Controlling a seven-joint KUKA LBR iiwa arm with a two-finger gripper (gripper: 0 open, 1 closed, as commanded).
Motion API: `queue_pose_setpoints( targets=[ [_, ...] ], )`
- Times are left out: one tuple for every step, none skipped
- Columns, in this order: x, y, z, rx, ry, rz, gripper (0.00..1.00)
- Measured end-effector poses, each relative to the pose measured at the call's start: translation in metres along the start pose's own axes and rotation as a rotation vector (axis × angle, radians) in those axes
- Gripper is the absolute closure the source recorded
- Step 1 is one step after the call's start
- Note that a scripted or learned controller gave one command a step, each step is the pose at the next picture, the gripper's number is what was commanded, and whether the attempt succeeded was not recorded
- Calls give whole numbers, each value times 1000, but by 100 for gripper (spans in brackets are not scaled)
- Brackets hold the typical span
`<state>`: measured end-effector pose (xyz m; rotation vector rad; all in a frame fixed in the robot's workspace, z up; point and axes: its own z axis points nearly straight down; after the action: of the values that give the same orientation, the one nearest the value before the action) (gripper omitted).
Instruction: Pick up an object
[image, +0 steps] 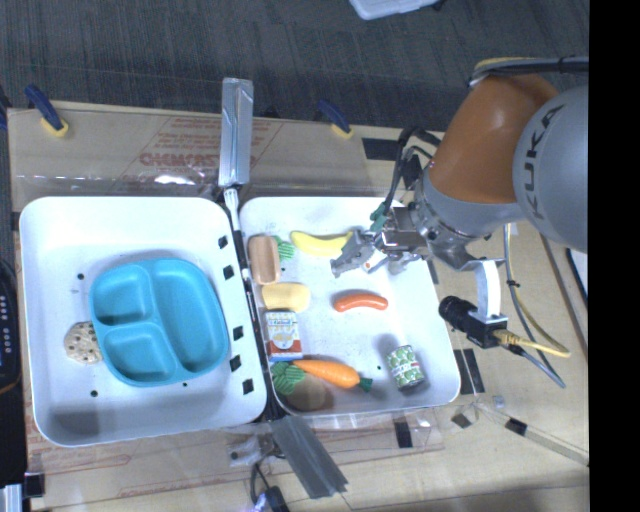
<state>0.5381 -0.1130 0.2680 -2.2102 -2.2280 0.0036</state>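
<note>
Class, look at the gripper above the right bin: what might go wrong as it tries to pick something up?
1. The gripper hangs between the banana and the sausage; it may close on neither.
2. The carrot, the carton and the bread lie crowded against the bin's left wall, so a grasp there could nudge neighbours.
3. The green can lies on its side and might roll.

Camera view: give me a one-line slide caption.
Gripper hovers beside the banana in the right bin of toy food.

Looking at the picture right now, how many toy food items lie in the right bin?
8: bread roll, banana, yellow block, sausage, carton, carrot, brown item, green can. The gripper may hide more.
</note>
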Motion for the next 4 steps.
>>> queue_pose_setpoints(
  targets=[
    [-53,0,172,4,0,164,0],
    [-83,-59,175,-8,0,91,0],
    [-54,-61,176,-2,2,-91,0],
    [-29,-61,177,1,3,-241,0]
  ],
)
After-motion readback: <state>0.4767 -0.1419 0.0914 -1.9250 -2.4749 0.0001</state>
